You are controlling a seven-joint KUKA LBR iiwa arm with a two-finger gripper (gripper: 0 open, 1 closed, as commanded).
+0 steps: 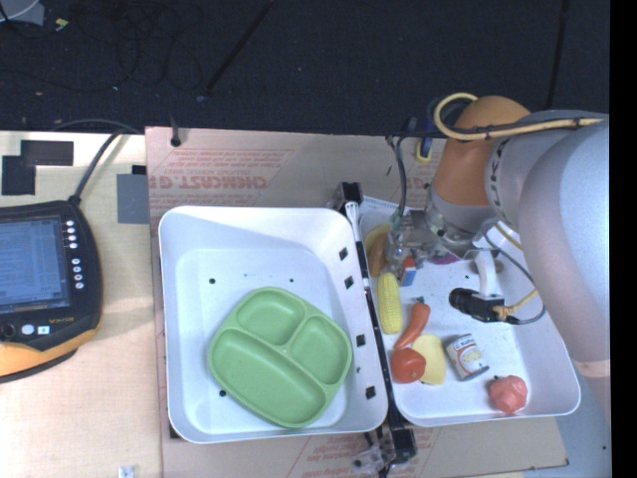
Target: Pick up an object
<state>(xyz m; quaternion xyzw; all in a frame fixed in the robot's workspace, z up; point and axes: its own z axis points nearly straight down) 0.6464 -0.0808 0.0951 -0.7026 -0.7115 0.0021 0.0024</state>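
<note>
Gripper (403, 259) sits low over the back left corner of the right bin (537, 366), just beside a yellow piece (375, 245) at the bin wall. Can't tell whether it's released or clenched, and nothing is visibly held.

Pick candidates are all in the right bin:
- corn cob (389, 302) along the left wall
- orange-red pepper (414, 321) next to it
- tomato (406, 364) touching a yellow fruit (431, 359)
- small can (465, 356) near the middle
- pink-red fruit (509, 393) in the front right corner

Left bin (199, 229) holds a green divided plate (282, 355). A control tablet (40, 272) lies on the bench, far left.
</note>
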